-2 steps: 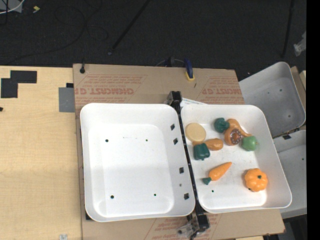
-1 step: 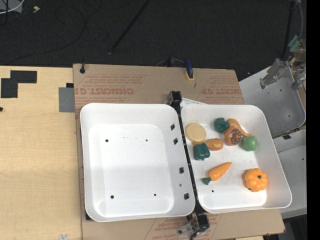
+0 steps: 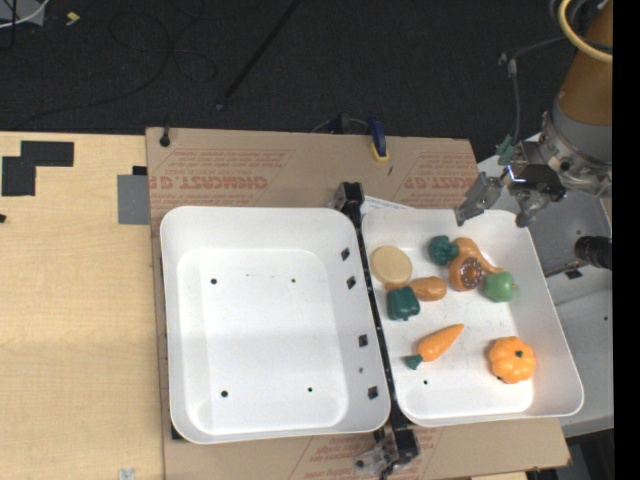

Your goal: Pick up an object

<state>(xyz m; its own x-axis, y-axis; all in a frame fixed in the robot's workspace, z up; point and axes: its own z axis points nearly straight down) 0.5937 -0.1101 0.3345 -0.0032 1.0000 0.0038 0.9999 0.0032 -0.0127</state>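
The right bin (image 3: 560, 383) holds several toy foods. A tan disc (image 3: 391, 265) lies near its left wall, with a dark green piece (image 3: 443, 249) and an orange-red piece (image 3: 468, 268) to its right. A green ball (image 3: 499, 286), a brown lump (image 3: 429, 289) and a dark green pepper (image 3: 403, 303) sit in the middle. Nearer the front are a carrot (image 3: 438, 343) and an orange pumpkin (image 3: 511, 359). My gripper (image 3: 500, 206) hangs above the bin's far right corner, open, with nothing between its fingers.
The left bin (image 3: 180, 368) stands beside the right one, split from it by a black divider with clips (image 3: 362, 298). Both rest on cardboard (image 3: 250, 173) over a wooden bench. Cables lie on the dark floor behind.
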